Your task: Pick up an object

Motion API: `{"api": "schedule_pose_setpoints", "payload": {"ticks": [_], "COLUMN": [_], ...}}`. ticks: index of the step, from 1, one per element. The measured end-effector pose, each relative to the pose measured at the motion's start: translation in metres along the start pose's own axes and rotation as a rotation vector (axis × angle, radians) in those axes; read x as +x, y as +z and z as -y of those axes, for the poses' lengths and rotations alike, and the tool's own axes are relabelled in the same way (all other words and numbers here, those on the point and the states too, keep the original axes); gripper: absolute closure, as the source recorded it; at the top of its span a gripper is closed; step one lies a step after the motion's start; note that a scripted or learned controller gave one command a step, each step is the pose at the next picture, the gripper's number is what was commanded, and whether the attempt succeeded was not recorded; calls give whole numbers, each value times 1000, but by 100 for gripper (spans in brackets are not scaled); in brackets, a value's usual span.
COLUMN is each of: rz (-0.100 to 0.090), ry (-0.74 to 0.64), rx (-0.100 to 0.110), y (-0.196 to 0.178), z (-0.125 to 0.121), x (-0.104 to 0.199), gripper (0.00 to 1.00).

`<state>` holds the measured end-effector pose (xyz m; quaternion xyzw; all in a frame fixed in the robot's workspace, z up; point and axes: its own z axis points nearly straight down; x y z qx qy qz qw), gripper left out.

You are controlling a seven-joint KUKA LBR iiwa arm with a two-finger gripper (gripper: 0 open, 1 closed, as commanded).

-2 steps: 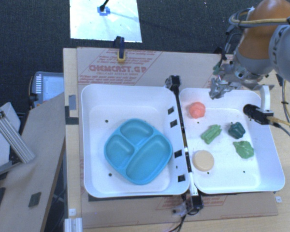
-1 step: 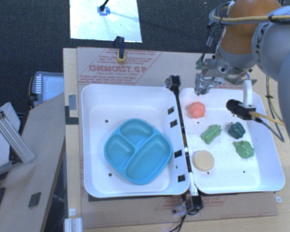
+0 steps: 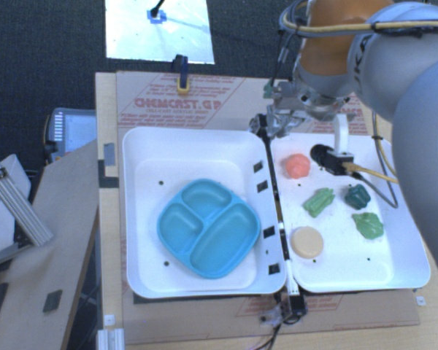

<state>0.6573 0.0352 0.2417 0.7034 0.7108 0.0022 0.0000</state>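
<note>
The right bin (image 3: pixel 350 268) holds several small items: an orange-red round piece (image 3: pixel 297 166), a light green oblong piece (image 3: pixel 318 201), a dark green piece (image 3: pixel 357 196), a green leafy piece (image 3: pixel 368 225) and a tan disc (image 3: pixel 307 242). My gripper (image 3: pixel 279 122) hangs over the far end of the divider between the two bins, up and to the left of the orange-red piece. Nothing is visibly held by it. The grey arm with its orange band covers the upper right of the view.
A blue divided plate (image 3: pixel 208 227) lies in the left bin (image 3: pixel 135 217). A black fitting with a yellow cable (image 3: pixel 330 157) hangs beside the orange-red piece. A yellow-and-blue clamp (image 3: pixel 182 75) sits at the bench's back edge.
</note>
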Motion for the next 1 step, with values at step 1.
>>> {"api": "schedule_pose_setpoints", "payload": {"ticks": [1], "rz": [1], "ry": [1], "rx": [1], "y": [2], "z": [6], "x": [53], "gripper": [100]}}
